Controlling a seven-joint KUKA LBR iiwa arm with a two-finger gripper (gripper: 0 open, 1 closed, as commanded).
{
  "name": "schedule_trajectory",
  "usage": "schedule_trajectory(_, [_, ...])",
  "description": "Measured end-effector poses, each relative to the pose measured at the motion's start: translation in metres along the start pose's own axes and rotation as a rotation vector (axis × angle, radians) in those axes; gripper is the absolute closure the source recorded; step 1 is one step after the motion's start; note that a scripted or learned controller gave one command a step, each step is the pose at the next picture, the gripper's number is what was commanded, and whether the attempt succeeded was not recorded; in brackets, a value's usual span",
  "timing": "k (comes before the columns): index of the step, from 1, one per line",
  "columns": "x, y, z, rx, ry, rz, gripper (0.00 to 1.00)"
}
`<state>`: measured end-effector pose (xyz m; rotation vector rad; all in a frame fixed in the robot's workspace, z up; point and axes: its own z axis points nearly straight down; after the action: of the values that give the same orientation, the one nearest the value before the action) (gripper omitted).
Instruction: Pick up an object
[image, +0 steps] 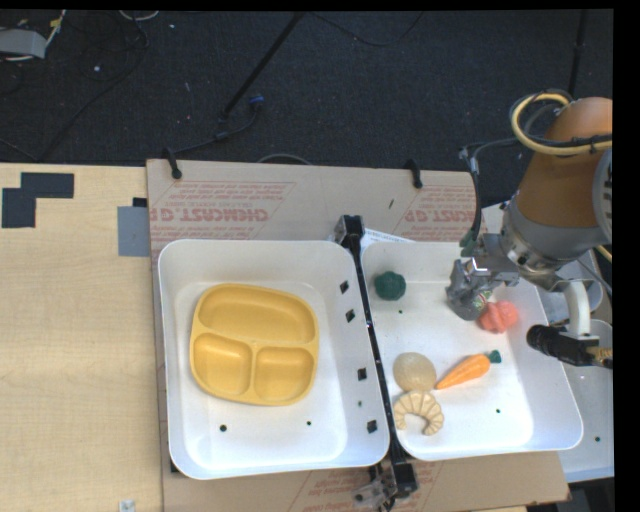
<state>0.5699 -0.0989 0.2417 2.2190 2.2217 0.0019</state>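
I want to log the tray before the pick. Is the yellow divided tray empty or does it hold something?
Empty. The yellow divided tray lies flat in the left bin, and all three compartments show only bare yellow plastic.

The hand (470, 297) hides part of the pink object (499, 317) — its grip unreadable.

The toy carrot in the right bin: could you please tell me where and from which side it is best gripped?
Grip the toy carrot across its thick middle, from above, closing across its width. It lies flat and slanted, with free floor along both long sides.
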Motion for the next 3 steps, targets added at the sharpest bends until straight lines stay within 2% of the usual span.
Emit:
schedule_trajectory(2, [0.097,0.009,0.024,0.007,0.002,-0.003,1.00])
schedule_trajectory(3, [0.150,0.012,0.011,0.004,0.000,-0.003,1.00])
